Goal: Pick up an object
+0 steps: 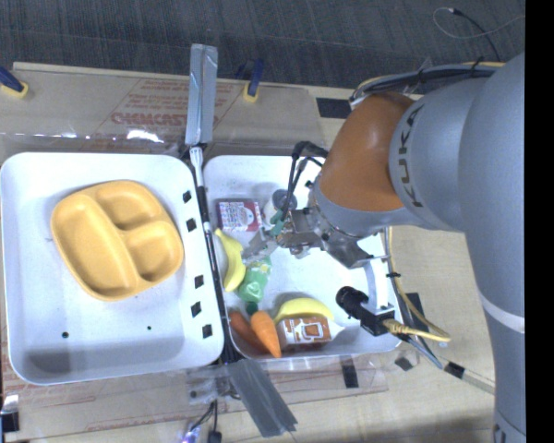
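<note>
Left bin (18,275): holds a yellow divided plate (117,238), three compartments, sitting in the far-centre part of the bin, tilted a bit. Right bin (249,166): cluttered. Along its left wall there's a red-and-white packet (238,214) at the far end, a banana (229,258) just near of it running along the wall, and a green item (255,282) beside the banana's near end. Near edge of that bin: a carrot (264,333) with a darker red piece touching its left side, then a brown carton (304,332) right of the carrot, with a yellow lemon-like piece (302,307) touching the carton's far side. Gripper (270,238) is low over the middle of the right bin, between the packet and the green item, just right of the banana. Fingers are tangled visually with the clutter, so can't tell if they're released or clenched, and no object is clearly between them. Arm comes in from the right, orange band (365,155) over the bin's far-right part.
</note>
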Controlling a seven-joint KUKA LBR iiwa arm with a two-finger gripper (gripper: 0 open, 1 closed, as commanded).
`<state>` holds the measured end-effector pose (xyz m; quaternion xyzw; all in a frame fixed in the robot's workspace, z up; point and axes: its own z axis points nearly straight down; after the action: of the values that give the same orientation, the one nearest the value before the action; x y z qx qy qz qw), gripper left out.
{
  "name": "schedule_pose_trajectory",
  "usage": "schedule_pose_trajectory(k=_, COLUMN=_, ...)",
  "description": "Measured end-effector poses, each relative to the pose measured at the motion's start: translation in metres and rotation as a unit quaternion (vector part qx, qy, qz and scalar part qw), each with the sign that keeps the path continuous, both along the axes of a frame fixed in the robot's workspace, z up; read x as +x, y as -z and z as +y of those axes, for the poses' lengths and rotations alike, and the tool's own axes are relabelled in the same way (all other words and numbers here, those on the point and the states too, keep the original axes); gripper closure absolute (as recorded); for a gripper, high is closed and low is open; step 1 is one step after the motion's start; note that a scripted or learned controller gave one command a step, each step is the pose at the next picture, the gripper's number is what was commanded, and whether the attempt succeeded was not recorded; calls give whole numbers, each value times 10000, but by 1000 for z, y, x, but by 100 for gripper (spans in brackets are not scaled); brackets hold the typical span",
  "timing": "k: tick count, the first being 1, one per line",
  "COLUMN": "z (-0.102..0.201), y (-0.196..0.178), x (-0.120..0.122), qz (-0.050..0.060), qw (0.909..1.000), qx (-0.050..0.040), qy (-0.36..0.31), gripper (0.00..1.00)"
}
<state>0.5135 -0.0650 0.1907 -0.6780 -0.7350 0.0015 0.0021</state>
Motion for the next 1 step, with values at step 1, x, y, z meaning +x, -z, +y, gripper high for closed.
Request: schedule_pose_trajectory(k=1, z=-32, y=95, x=19, qz=-8, qw=9993, qx=-5, qy=-377, gripper=0)
